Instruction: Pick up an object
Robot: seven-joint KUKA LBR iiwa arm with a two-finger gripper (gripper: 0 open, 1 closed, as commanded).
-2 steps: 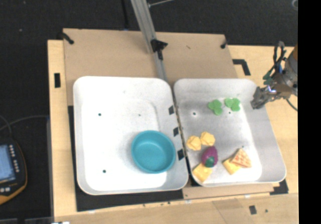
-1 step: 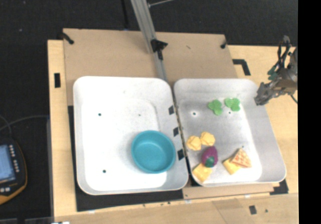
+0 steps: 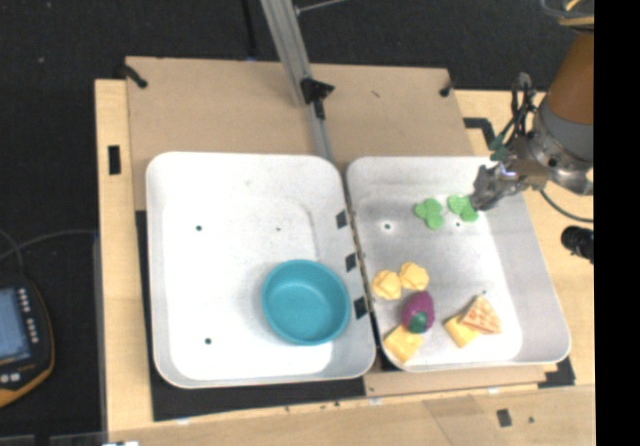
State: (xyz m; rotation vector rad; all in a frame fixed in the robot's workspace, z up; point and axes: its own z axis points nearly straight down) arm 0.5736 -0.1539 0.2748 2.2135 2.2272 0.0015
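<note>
Gripper (image 3: 487, 189) hangs low at the right bin's (image 3: 520, 334) upper right edge, right by a green toy piece (image 3: 462, 206), grip unreadable from here, nothing lifted, so the pick is still ahead.

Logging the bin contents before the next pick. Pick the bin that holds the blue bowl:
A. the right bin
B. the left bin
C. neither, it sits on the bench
B: the blue bowl sits in the left bin, near its front right corner, while the small food-like pieces lie in the right bin.
</note>
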